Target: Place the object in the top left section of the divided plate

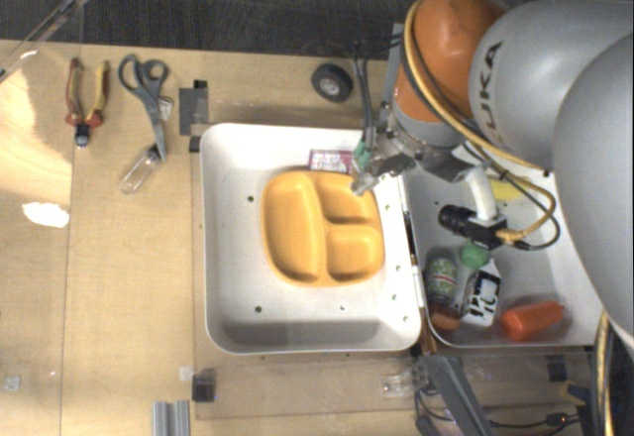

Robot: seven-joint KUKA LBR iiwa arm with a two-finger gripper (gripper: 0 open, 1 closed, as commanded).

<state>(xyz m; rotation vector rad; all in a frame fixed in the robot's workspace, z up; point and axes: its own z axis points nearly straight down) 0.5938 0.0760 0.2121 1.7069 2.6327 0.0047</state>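
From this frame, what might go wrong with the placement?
1. The gripper sits at the divided plate's upper right corner, not over its top left section, so a release here would likely land in the wrong section.
2. It hangs close to the plate rim and the small purple packet behind the plate; descending could nudge either.

Arm (535, 77) reaching leftward (from right), gripper (365, 171) lowered.

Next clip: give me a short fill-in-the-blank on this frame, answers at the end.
1. The divided plate in the left bin is coloured ____.
2. The gripper hangs over the plate's top ____ corner.
3. The scissors lie on the bench, ____ of the bins.

Answers: yellow; right; left
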